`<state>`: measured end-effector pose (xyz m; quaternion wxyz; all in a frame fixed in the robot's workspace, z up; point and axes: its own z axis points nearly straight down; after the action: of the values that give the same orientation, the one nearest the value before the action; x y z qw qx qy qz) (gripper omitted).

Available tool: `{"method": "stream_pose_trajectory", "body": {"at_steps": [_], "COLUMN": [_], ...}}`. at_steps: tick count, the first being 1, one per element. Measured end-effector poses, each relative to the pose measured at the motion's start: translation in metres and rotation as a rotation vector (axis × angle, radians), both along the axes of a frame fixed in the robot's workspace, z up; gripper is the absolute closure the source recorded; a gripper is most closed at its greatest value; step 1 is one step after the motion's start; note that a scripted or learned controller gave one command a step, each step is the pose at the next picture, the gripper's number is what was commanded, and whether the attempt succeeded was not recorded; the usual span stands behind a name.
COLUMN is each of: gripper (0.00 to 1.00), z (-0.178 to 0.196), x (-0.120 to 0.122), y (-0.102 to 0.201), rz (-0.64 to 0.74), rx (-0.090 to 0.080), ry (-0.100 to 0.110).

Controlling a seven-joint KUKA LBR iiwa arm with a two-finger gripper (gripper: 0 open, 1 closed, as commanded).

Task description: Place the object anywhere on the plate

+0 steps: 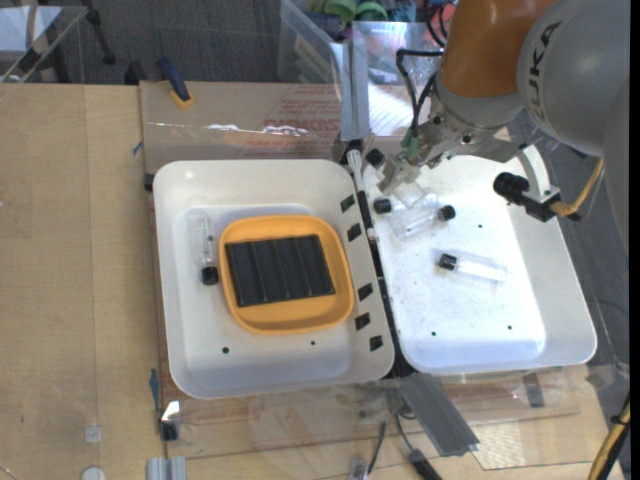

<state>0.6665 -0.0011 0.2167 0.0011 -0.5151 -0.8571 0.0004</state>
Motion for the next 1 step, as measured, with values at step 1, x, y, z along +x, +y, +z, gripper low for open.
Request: {"method": "stream_pose_trajectory", "body": {"at_steps": [1], "gripper": [1.0], "z": [0.0331], "x": [0.0008], "y": [0.0086], "rz": [0.027], "rx": [0.0], "ry": [-0.007]}}
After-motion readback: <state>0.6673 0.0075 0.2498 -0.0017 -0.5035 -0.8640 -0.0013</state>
